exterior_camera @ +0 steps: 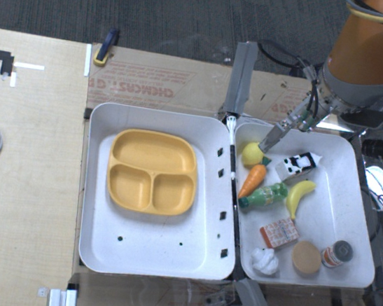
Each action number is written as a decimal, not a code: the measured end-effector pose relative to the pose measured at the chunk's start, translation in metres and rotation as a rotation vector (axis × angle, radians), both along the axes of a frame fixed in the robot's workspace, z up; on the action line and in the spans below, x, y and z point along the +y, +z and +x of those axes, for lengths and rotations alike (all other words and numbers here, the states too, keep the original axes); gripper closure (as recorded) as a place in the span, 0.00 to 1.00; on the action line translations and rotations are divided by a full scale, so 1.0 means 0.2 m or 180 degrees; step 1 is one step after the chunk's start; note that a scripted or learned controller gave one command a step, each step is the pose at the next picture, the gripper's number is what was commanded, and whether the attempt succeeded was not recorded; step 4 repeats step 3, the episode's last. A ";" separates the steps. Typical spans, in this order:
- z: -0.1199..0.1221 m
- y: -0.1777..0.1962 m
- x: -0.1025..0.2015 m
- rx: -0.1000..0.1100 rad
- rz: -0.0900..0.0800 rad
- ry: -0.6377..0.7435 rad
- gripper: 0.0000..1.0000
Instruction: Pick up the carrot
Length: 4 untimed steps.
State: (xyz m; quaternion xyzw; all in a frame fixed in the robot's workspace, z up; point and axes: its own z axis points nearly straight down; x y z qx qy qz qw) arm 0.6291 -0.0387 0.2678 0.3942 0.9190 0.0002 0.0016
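The orange carrot (252,180) with a green top lies in the right bin (360,208), near its left wall, tilted with the green end up. A yellow lemon (251,154) touches its top end and a green bottle (264,196) lies along its lower right. My gripper (269,141) comes down from the upper right on a slim grey finger assembly. Its tip sits just above and right of the lemon, a short way above the carrot's green top. Nothing shows between the fingers.
The right bin also holds a black-and-white carton (298,164), a banana (299,196), a red-and-white packet (279,232), a white crumpled item (265,262), a tan disc (307,258) and a small can (337,253). A yellow divided plate (152,171) lies in the left bin (94,241).
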 end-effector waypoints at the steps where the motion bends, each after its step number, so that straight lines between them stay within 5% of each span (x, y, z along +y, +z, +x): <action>1: -0.16 -0.30 -0.17 0.0008 -0.0001 0.0252 0.00; 2: -0.28 -0.38 -0.01 0.0013 0.0001 0.0394 0.00; 3: -0.28 -0.38 -0.25 0.0004 -0.0002 -0.0044 0.00; 4: -0.28 -0.38 -0.25 0.0004 -0.0002 -0.0044 0.00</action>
